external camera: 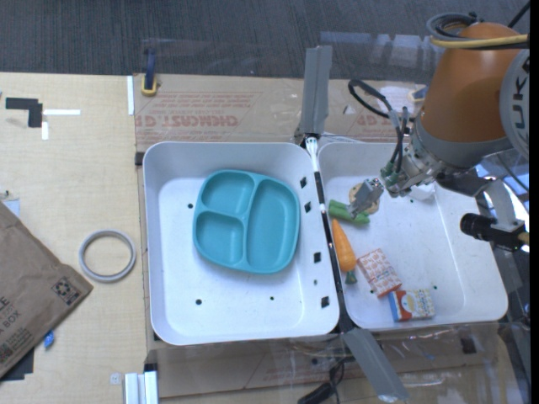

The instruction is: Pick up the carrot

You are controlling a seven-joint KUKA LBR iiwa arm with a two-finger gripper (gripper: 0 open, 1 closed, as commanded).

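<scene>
Two white bins sit side by side on the bench; my pincer (368, 194) hangs low over the right bin (455, 301), near its back left corner, and I cannot tell its state. The carrot (343, 248) lies just beside it against the left wall, a green pod (349, 213) at its top end.

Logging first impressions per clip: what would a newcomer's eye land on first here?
Probably the teal divided plate in the middle of the left bin. Next, the orange-banded arm over the right bin, its pincer beside the carrot near the divider.
</scene>
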